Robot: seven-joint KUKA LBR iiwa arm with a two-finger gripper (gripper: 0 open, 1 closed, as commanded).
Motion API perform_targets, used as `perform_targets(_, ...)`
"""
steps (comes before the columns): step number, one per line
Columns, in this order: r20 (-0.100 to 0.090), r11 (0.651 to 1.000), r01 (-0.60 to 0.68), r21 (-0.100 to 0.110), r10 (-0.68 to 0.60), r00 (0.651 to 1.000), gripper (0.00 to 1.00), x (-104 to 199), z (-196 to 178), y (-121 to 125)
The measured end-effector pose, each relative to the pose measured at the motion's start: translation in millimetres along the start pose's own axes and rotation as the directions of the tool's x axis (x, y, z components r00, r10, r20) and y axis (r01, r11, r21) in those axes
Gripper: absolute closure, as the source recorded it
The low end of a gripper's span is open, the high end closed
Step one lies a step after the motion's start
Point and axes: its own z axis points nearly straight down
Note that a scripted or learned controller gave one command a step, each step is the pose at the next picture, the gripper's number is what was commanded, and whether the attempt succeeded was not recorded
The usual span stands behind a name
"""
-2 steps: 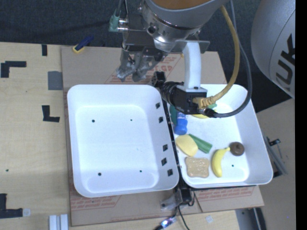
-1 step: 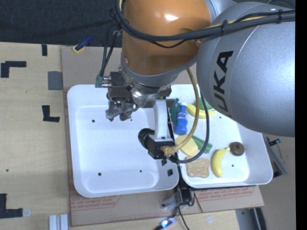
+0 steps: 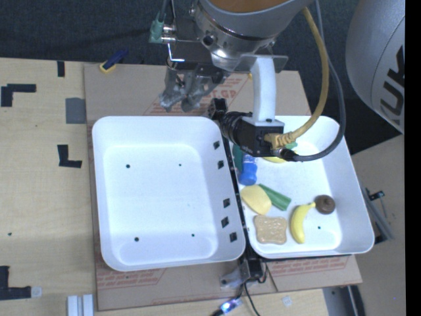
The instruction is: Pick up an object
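Small toy foods in the right bin [image 3: 352, 242], arm above its far-left corner.

One each: blue piece [image 3: 248, 171], yellow lump [image 3: 255, 200], green wedge [image 3: 277, 197], tan toast slice [image 3: 271, 230], yellow banana [image 3: 299, 223], brown round piece [image 3: 325, 205]. Left bin [image 3: 108, 196] white. Claw [image 3: 186, 96] hangs past the bins' far edge; whether it is apart or together cannot be told.
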Motion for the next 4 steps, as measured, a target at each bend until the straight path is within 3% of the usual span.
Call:
perform_targets(1, 0.015, 1.0, -0.003, 0.027, 0.003, 1.0, 1.0, -1, 126, -3)
perform_targets(2, 0.002, 1.0, 0.0, 0.003, 0.0, 1.0, 1.0, 0, 2, 0)
perform_targets(3, 0.016, 1.0, -0.004, 0.031, 0.004, 1.0, 1.0, -10, 222, 1)
perform_targets(4, 0.001, 1.0, 0.001, 0.002, -0.001, 1.0, 1.0, 0, 81, -1)
